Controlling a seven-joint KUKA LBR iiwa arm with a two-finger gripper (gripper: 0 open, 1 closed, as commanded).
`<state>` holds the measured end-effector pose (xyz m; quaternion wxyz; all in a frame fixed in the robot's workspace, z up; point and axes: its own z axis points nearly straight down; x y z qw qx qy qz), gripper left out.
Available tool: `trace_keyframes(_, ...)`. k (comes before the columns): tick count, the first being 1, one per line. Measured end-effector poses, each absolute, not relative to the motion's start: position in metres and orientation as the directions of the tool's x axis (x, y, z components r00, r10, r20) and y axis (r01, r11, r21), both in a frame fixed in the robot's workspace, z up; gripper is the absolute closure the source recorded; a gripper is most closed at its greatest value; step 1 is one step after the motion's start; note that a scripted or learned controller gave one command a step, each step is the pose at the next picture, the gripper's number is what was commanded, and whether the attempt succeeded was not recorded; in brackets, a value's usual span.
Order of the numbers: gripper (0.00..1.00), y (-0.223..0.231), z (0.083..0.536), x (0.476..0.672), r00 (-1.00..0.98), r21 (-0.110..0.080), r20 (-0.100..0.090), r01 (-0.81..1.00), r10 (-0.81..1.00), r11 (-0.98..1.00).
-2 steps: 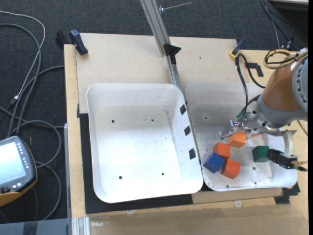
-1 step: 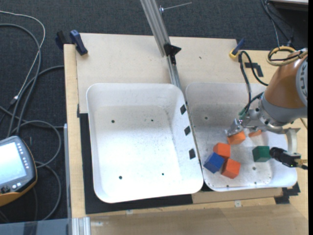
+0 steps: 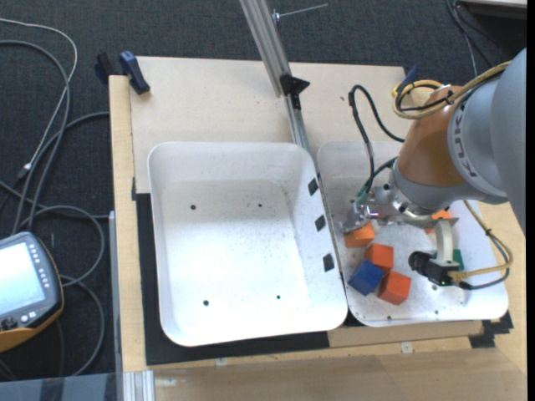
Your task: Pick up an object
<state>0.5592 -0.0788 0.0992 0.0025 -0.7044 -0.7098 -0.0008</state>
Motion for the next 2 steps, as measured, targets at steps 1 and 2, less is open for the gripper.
trace_keyframes(1,1.00,-0.059,0.204,0.578,-0.004,0.010,0.000,1.000,1.000,0.004)
trace_keyframes(2,1.00,0.013,0.206,0.591,-0.009,0.002,0.003,1.000,1.000,0.009)
